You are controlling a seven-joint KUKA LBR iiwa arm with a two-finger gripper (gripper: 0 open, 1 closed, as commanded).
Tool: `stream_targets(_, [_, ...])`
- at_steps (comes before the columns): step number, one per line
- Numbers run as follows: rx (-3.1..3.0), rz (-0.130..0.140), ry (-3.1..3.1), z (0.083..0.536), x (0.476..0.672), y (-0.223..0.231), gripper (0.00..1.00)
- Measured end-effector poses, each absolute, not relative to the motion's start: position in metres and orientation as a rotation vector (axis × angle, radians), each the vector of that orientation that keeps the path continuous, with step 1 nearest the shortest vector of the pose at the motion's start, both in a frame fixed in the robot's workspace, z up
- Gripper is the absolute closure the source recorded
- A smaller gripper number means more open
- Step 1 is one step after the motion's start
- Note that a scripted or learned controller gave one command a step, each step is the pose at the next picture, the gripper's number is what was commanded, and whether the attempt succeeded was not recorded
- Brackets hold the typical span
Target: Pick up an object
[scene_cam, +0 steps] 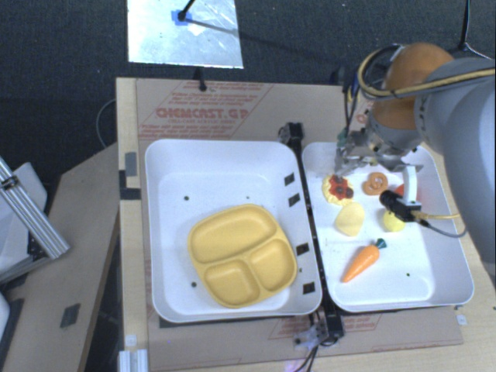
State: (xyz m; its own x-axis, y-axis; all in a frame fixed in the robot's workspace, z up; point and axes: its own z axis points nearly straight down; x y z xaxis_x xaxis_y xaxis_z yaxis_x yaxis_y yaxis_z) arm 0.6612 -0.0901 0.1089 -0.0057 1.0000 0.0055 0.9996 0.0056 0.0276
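My gripper (347, 160) hangs over the far left part of the right bin (442, 285), just above a yellow toy slice with red toppings (337, 190). Close by lie a small brown pretzel-like ring (376, 182), a pale yellow rounded piece (349, 218), a small yellow piece (393, 222) and an orange carrot with a green top (363, 260). A bit of red (401, 190) shows beside the wrist's white bracket. Nothing can be seen held in the gripper.
The left bin (174, 177) holds a yellow divided plate (242, 254). A black clip strip (304, 208) joins the two bins. The arm's grey body and orange band (415, 76) lean over the right bin's far right corner.
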Motion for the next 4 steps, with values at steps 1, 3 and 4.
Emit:
stream_targets(1, [2.211, 0.007, 2.222, 0.175, 0.663, -0.089, 1.00])
stream_targets(3, [2.211, 0.008, 2.223, 0.275, 0.662, -0.090, 1.00])
stream_targets(4, [2.211, 0.003, 2.231, 0.274, 0.651, -0.044, 1.00])
